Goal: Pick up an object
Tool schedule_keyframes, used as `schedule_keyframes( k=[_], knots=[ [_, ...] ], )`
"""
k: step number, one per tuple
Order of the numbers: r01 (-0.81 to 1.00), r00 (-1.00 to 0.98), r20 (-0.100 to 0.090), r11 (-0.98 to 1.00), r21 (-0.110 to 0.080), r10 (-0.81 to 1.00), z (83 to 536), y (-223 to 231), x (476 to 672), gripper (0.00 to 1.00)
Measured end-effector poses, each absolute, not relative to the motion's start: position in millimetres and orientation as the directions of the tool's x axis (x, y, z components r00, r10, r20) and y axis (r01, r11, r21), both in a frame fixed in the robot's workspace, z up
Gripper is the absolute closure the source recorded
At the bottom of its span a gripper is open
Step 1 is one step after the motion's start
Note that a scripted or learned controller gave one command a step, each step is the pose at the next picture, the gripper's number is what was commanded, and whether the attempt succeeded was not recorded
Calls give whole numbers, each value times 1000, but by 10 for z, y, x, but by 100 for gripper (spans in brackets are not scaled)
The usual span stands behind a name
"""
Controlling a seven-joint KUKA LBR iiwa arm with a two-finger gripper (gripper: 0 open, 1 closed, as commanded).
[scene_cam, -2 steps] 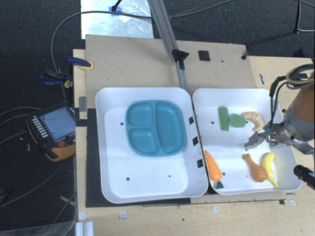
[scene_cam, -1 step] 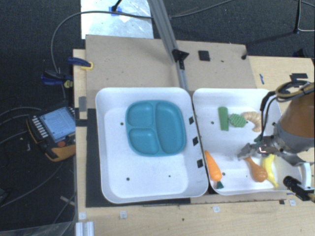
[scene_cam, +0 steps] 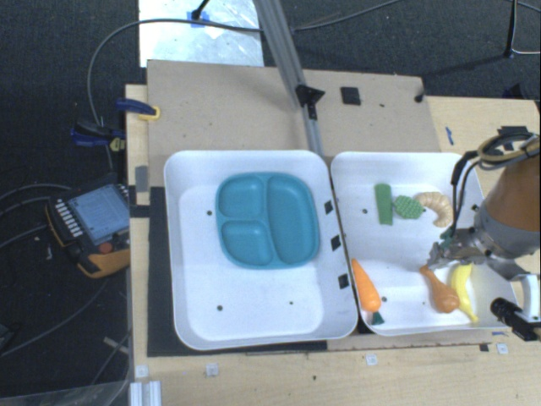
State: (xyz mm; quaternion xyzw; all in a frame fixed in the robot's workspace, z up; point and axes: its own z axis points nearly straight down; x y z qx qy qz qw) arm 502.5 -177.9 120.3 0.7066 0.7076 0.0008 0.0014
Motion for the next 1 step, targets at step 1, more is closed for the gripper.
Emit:
schedule_keyframes(
  k=[1],
  knots=[
    [1000,-3,-3,3,7,1000,1730,-1884,5077,100]
  ],
)
